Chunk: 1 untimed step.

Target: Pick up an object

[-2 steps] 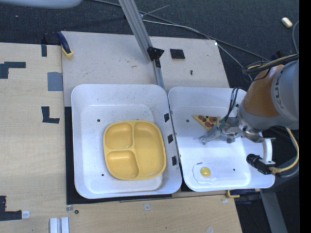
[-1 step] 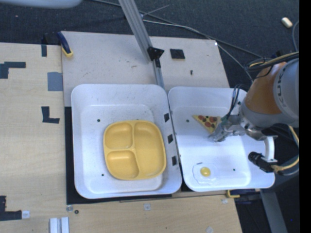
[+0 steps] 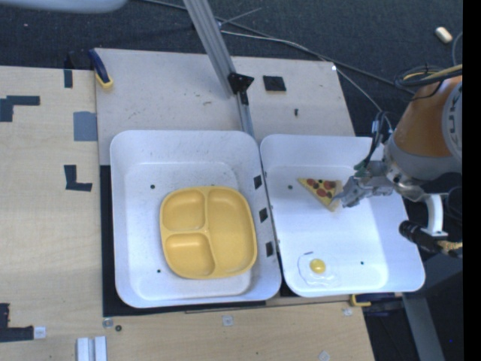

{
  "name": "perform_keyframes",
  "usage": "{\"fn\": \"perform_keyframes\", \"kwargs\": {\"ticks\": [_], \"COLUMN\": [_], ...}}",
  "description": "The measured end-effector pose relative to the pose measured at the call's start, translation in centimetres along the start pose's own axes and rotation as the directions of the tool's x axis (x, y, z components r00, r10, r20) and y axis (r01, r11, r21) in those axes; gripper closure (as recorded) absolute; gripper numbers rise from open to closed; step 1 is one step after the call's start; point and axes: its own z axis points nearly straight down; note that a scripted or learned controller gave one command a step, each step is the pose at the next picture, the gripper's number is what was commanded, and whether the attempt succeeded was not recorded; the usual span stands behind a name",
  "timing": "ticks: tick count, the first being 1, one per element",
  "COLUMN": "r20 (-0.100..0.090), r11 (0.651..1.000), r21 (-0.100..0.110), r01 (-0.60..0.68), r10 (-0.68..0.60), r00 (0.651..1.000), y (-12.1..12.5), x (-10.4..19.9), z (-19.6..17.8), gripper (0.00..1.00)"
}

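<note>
A toy pizza slice [image 3: 322, 189] lies in the upper middle of the right bin [image 3: 376, 224]. A toy fried egg [image 3: 316, 267] rests near that bin's front edge. A yellow divided plate [image 3: 207, 230] sits in the left bin [image 3: 135, 201]. My gripper [image 3: 353, 194] hangs low at the right end of the pizza slice, touching or almost touching its crust. The arm's orange band [image 3: 425, 122] is at the right edge.
A slanted metal pole [image 3: 218, 43] crosses the board behind the bins. A blue and yellow clamp [image 3: 100, 69] sits at the back left. Cables run over the dark floor at the top right.
</note>
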Motion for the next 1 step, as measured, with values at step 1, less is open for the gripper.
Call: {"fn": "perform_keyframes", "kwargs": {"ticks": [1], "r20": [0.000], "r11": [1.000], "r21": [0.000], "r01": [0.000], "r10": [0.000], "r00": [1.000], "y": [-0.31], "x": [0.51], "z": [-6.12], "gripper": [1.00]}}
